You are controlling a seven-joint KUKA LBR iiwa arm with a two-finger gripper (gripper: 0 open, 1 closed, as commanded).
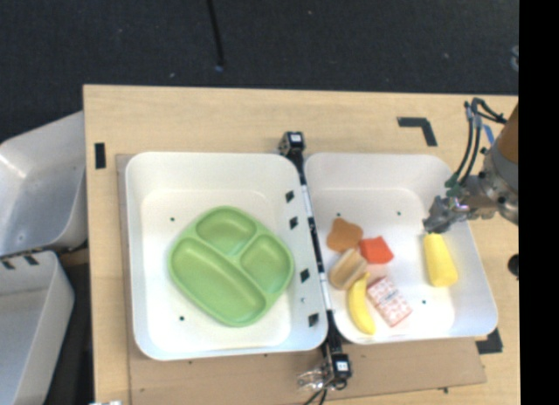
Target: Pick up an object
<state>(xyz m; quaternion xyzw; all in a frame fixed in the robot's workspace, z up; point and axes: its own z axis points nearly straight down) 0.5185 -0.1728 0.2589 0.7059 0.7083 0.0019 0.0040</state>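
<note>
The hand (439,219) hovers just above the yellow block (439,260) (right bin (410,176)); its grip probably unreadable here.

Dark speckled floor (262,19), light wooden bench (218,120), white plastic containers (35,194) at the left edge

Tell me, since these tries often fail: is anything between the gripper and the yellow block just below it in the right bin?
Nothing visible. The gripper sits just above the upper end of the yellow block, with bare bin floor around it. The red block and the other items lie further left in the right bin.
</note>
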